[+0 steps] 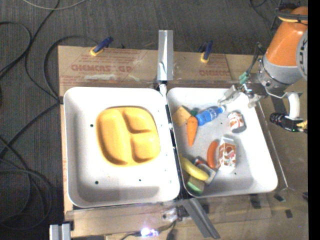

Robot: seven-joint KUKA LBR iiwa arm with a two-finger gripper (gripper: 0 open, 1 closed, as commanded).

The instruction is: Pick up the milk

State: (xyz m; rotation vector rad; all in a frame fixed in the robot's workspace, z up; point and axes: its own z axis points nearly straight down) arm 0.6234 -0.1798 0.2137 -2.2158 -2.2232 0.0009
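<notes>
While the milk [227,154] lies in the right bin [260,176], the gripper [233,94] hovers apart — spread, gripping nothing.

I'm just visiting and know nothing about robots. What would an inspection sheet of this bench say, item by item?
Surface: two white bins side by side, left bin and right bin, on a board held by clamps.
Job's things: milk carton lying in the right bin, ungrasped.
Clutter: yellow tray in the left bin; carrot, bottle, can, banana around the milk.
Grippers: gripper above the right bin's far edge, away from the milk.
Cables: cables loose on the floor at left and behind.
Surroundings: dark carpet.
</notes>
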